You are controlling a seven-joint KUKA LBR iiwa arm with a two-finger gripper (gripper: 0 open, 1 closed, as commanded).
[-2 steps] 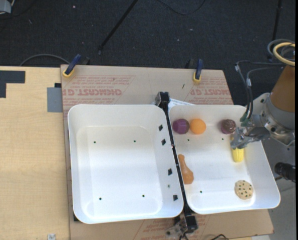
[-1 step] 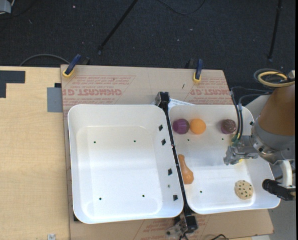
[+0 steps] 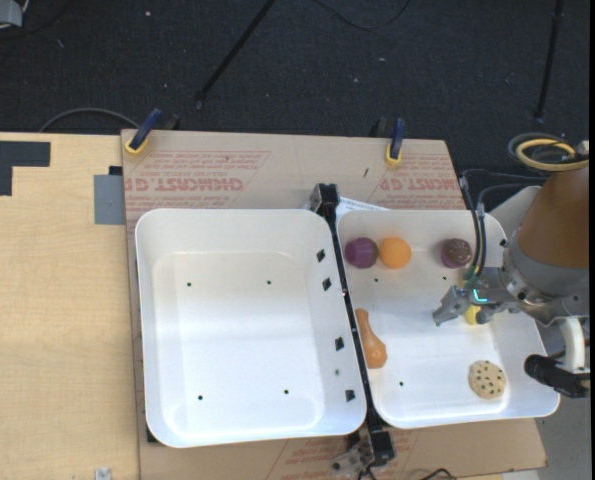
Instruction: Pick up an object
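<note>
Grey two-finger gripper [image 3: 461, 308] low over right-hand shallow white bin [image 3: 427, 408], right-of-centre; small yellow bit shows just beside fingertips, identity unclear. Opening and any hold: cannot tell.

Candidates in that bin:
- purple round ball-like fruit [image 3: 361, 253], orange round ball [image 3: 395, 253], far side, just beside each other; dark maroon round piece [image 3: 456, 252] near far-right wall. Likely light, smooth, prone to roll; no long axis; pinch across middle.
- orange elongated squash-shaped toy [image 3: 370, 339] against left wall; long axis near-to-far, fat end nearer; grip across narrow neck.
- tan speckled round cookie [image 3: 487, 379], near corner; flat, hard to pinch.

Left-hand white bin [image 3: 177, 258] alongside.

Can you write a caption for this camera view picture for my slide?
Robot gripper hovers in the right white bin near a purple ball, orange ball and spotted cookie.
</note>
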